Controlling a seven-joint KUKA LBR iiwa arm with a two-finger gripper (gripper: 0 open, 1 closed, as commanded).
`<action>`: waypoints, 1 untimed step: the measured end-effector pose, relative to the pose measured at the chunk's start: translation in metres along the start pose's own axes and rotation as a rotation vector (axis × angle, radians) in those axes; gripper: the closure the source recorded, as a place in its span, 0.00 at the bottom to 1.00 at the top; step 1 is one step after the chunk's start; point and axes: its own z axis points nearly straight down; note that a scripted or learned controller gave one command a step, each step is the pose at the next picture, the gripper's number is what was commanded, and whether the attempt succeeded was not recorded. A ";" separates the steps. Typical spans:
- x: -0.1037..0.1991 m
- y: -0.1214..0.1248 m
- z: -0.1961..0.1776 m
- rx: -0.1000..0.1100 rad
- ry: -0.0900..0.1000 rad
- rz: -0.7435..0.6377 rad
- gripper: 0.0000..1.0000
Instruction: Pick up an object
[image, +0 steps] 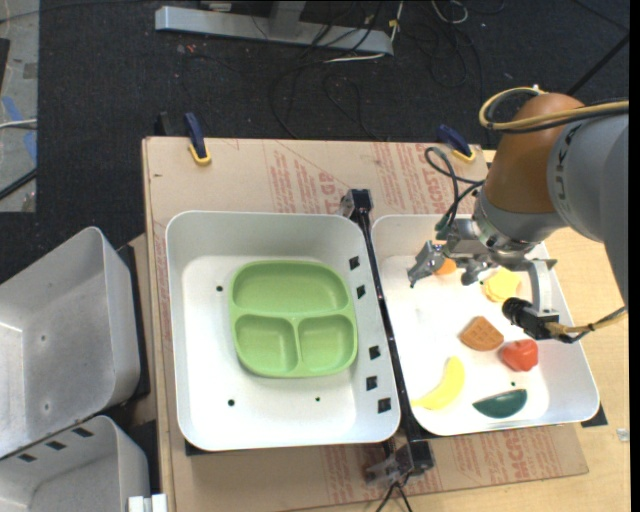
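Tool (440, 262) of the grey KUKA arm (560, 170) hangs low over the far left part of the right bin (425, 310), its dark fingers (425, 266) spread apart, with a small orange object (446, 266) showing between them; whether the fingers touch it cannot be told from this angle. Behind the tool, the arm's orange band (525, 160) and a loop of yellow cable (510, 100) sit over the bin's far right corner.

Just right of the tool lies a yellow piece (497, 287), partly covered by the wrist hardware. Nearer the camera rest an orange-brown wedge like a toast slice (481, 335), a red chunk (519, 354) beside it, a yellow banana (443, 386) and a dark green piece (500, 403) near the bin's front edge. All four lie apart from one another on the white floor of the bin.

Left of the divider, the left bin (200, 300) holds a light green plate (294, 318) with three compartments, set flat near its middle.

Both bins stand side by side on a brown board worktop (290, 165), fixed at its far edge by clamps (198, 140). Spare white bins (60, 330) stand off the worktop's left side, and cables (330, 70) trail across the dark floor beyond.
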 end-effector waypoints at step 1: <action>0.007 0.003 0.061 -0.002 0.000 -0.003 0.00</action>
